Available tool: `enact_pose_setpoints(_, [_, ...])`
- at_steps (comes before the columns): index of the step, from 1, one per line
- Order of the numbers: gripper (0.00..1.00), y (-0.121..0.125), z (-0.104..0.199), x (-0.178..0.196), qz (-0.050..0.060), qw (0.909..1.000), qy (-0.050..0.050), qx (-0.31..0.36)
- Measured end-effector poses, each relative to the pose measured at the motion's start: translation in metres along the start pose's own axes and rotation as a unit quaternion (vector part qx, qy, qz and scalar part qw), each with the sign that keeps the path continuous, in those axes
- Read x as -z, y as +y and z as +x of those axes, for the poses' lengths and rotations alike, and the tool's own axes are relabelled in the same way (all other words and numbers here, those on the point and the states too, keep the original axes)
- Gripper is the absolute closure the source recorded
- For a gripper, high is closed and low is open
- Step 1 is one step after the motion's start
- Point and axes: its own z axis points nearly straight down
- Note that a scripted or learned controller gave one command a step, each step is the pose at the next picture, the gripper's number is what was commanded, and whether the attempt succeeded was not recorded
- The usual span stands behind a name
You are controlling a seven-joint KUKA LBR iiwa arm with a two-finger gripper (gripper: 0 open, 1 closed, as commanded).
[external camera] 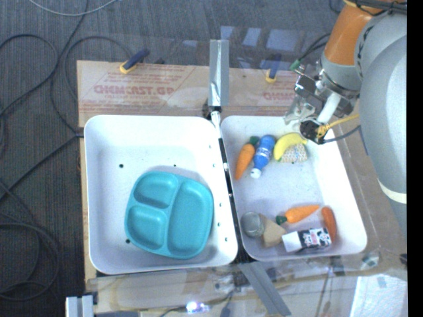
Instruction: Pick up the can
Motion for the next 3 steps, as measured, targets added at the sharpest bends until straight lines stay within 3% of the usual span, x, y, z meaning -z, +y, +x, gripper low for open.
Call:
enact_pose_setpoints(1, [1.0,0.0,0.0,0.009,0.0,1.0,-0.003,0.001])
enact_pose_setpoints(2, [1.0,-0.046,0.087,0.005,0.0,0.9936,0.0,0.113])
enact_pose_setpoints(3, [1.0,-0.046,0.087,0.014,0.0,0.9936,-0.002,0.113])
